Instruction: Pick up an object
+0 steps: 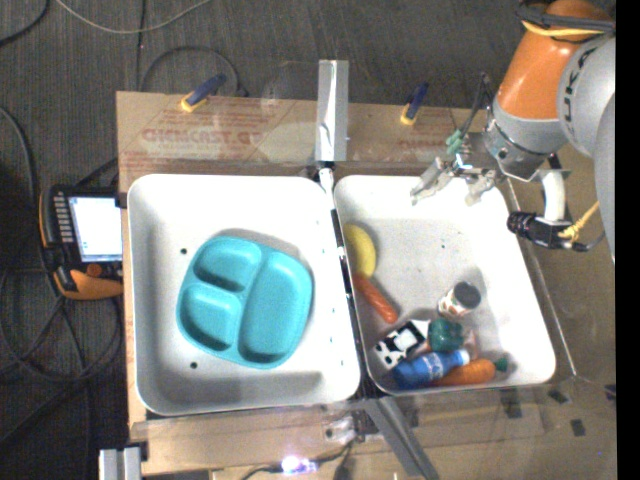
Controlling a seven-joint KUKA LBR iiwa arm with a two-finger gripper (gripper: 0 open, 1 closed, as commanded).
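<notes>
We see the gripper point(452, 176) with its 2 thin fingers point(430, 185) spread apart and nothing between them, hanging over the far right corner of the right bin point(520, 258). The fingers point toward the left of the view, and above them the grey wrist rises into the orange band of the arm point(540, 68) at the upper right.

Taking the right bin as our landmark, the objects lie as follows. A yellow lemon-like fruit point(361, 249) sits against the bin's left wall, its long axis running from far to near. Just nearer than it, an orange carrot point(376, 299) lies slanted, its long axis running from the left wall toward the bin's near middle. In the near part of the bin we count a black-and-white block point(401, 341), a blue bottle point(430, 366) lying on its side with its long axis running left to right, and a second orange carrot point(470, 372) beside it along the near wall. A small dark-topped jar point(462, 298) stands farther from the near wall than these.

To the left of the right bin, the left bin point(160, 368) holds a turquoise divided plate point(245, 299).
</notes>
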